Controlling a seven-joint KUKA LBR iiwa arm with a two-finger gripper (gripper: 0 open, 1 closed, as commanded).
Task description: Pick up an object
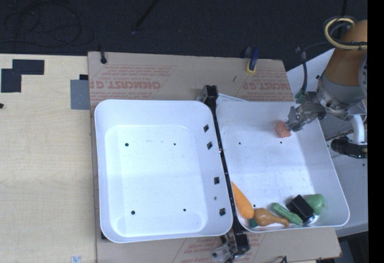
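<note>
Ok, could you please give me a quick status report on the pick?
Gripper low in right bin, at its far side. Small pink block right at its tip, grasp unconfirmed. Other items piled in near corner, clear of it.

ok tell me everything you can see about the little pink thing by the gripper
The pink object is a small, blocky salmon-coloured lump with a matt look, too small to name. It lies on the floor of the right bin, near its far right wall, apart from the pile in the near corner. The gripper sits right at its upper right edge; whether it grips it can't be made out.
</note>
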